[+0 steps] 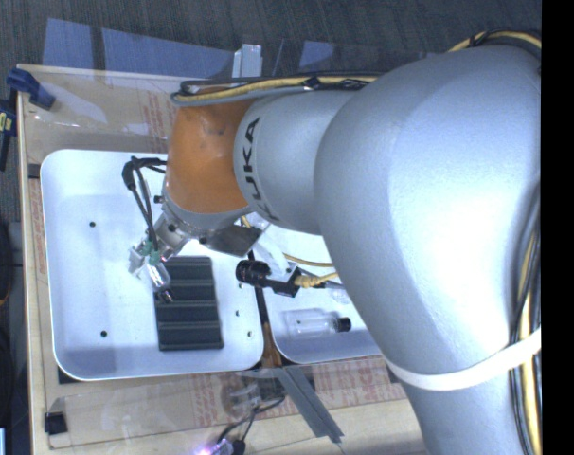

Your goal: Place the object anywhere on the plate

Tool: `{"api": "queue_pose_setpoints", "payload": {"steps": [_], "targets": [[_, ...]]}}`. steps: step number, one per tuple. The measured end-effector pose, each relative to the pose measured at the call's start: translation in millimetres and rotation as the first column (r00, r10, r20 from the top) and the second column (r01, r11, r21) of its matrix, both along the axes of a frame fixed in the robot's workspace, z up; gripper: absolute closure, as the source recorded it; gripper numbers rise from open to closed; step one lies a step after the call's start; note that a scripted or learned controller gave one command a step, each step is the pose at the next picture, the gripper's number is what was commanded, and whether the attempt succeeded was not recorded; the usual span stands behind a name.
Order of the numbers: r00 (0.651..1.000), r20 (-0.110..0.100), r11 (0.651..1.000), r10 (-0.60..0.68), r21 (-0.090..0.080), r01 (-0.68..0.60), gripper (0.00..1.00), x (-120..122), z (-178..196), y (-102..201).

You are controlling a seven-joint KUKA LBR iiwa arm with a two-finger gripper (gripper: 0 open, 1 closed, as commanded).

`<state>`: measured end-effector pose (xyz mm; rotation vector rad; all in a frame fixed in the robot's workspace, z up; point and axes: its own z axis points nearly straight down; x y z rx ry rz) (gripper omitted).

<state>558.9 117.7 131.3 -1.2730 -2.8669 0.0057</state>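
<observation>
The big grey arm (pixel 410 207) reaches in and covers most of the right bin (pixel 311 349). Its orange band (pixel 202 164) hangs over the top of the left bin (pixel 79 282).

The gripper (pixel 151 269) points down into the left bin. Its tip is at the top left corner of a dark ribbed slab (pixel 188 303), which lies flat on the bin floor. This slab may be the plate, but I am not sure. The tip is tiny and blurry, so I cannot tell if the gripper is spread wide or closed, or if it has anything in it.

A small clear bottle (pixel 313 323) with a black cap lies on its side in the right bin, just under the arm. It is apart from the slab, in the other bin.

A black cable (pixel 135 183) loops from the wrist down toward the gripper.
</observation>
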Motion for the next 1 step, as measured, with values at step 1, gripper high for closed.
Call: {"api": "queue_pose_setpoints", "payload": {"steps": [1], "targets": [[0.94,0.004,0.94,-0.342,0.0,0.342,1.0,29.8,-16.9,64.7]]}}
